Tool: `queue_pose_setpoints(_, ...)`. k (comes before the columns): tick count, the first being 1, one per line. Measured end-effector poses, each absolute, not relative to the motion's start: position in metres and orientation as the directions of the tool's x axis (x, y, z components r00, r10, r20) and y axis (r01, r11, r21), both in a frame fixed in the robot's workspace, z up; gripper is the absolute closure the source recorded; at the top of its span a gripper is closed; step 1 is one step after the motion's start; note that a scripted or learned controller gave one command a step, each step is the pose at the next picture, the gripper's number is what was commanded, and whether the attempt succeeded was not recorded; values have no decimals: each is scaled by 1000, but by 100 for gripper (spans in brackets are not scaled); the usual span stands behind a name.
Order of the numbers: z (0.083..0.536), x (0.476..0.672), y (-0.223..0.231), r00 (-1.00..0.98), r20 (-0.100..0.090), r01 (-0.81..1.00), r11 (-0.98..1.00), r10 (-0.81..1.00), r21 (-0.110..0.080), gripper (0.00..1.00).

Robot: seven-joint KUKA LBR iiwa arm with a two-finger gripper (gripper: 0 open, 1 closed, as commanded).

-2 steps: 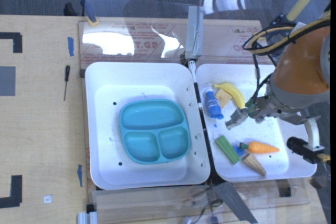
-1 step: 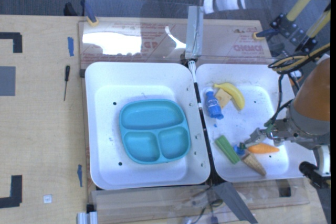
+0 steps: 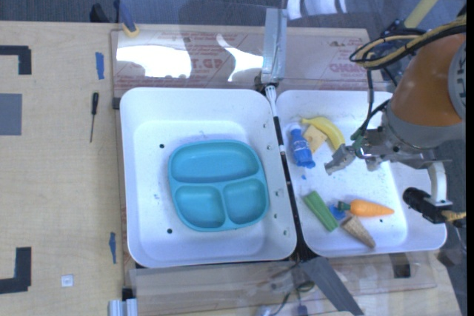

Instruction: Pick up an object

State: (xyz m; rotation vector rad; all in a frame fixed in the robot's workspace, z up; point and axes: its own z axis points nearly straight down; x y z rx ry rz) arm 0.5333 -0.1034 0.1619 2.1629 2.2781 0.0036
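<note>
Hovering over the middle of the right bin (image 3: 422,233), the gripper (image 3: 354,157) has its fingers spread apart with nothing between them. A banana (image 3: 326,129) and a pale wedge lie near the bin's far edge, a blue bottle (image 3: 301,148) by its left wall. A green block (image 3: 320,209), a carrot (image 3: 370,209) and a cone (image 3: 358,232) sit toward the near edge. The left bin (image 3: 141,159) carries a teal divided plate (image 3: 218,183).

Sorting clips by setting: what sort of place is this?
Likely a robotics lab bench: two white bins on a wooden table, toy food such as a carrot, and loose cabling by the arm.
</note>
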Motion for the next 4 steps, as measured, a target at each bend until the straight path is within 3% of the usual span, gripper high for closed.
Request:
queue_pose_setpoints(1,87,520,-110,-23,0,1000,23,1000,6,0)
queue_pose_setpoints(2,97,522,-111,-21,-1,1000,21,1000,10,100)
queue_pose_setpoints(3,96,522,-111,-21,-1,1000,21,1000,8,0)
queue_pose_setpoints(4,116,521,-163,164,-1,986,-164,986,-1,0)
